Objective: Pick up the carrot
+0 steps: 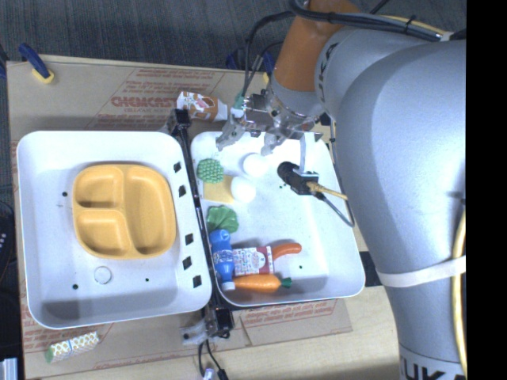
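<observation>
The carrot (257,283) is orange with a green stub at its right end. It lies flat along the near wall of the right bin (337,244). My gripper (249,139) hovers over the far end of that bin, well away from the carrot. Its two grey fingers (227,135) are spread open with nothing between them. Just in front of the fingertips sits a white egg (255,165).
The right bin also holds a green knobbly ball (210,169), a yellow wedge (216,190), a second egg (242,189), a leafy green (223,218), a blue bottle (221,253), a small carton (252,258) and a red-orange sausage (286,249). A yellow divided plate (124,210) lies in the left bin.
</observation>
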### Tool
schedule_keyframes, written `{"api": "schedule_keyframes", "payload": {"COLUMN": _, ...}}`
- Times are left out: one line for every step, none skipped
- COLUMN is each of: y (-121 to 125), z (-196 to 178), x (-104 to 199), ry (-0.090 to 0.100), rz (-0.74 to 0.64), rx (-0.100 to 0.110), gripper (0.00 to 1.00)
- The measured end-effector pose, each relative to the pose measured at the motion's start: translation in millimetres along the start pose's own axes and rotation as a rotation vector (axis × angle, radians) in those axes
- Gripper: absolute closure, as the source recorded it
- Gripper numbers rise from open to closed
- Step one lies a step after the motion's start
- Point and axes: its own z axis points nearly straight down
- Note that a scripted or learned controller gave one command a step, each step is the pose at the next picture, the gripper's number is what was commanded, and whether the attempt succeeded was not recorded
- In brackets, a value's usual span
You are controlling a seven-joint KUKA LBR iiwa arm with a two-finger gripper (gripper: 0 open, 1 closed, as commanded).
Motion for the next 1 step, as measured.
{"api": "schedule_keyframes", "payload": {"y": -12.0, "z": 92.7, "x": -28.0, "ry": 0.001, "rz": -0.241, "rx": 0.003, "gripper": 0.0}}
